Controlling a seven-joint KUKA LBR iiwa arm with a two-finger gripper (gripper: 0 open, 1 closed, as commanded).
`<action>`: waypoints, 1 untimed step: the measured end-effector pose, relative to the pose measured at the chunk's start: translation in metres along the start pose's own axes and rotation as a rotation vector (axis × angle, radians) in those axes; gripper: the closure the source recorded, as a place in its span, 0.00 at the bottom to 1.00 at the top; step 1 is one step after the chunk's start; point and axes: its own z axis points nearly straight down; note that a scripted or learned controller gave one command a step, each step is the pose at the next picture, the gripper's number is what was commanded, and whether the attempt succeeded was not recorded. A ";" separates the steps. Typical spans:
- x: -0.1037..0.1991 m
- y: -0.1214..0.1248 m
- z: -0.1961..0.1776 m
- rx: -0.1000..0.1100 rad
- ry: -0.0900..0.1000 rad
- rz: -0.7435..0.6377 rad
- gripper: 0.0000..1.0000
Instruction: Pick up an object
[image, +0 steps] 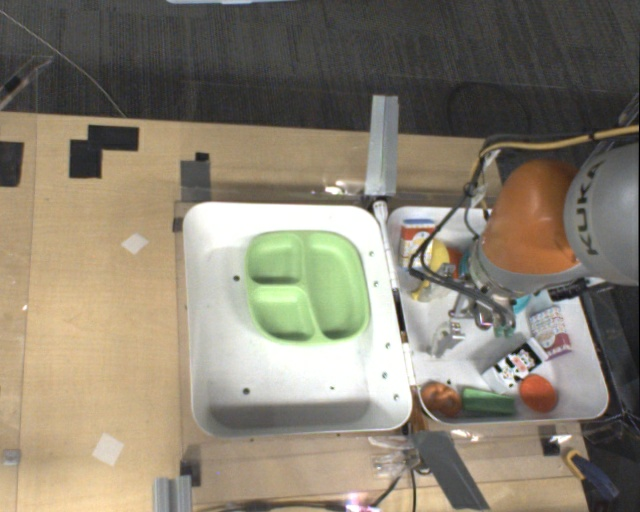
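Observation:
My gripper (452, 330) hangs low over the middle of the right bin (590, 405), under the orange wrist band. Nothing can be made out in its grasp. Near it, along the bin's front wall, lie a brownish-red round fruit (440, 398), a green cucumber-like piece (487, 402) and an orange-red ball (538, 392). A small black-and-white box (514, 365) sits just right of the gripper. A yellow item (436, 262) and a red-labelled can (414, 240) lie at the bin's back left. The arm partly hides a white and purple packet (552, 330).
The left bin (215, 390) holds a green divided plate (305, 285) towards its back. A metal post (382, 150) stands behind the gap between the bins. Cables loop around the wrist above the right bin.

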 end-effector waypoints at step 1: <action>-0.005 0.000 -0.014 0.002 -0.016 -0.003 1.00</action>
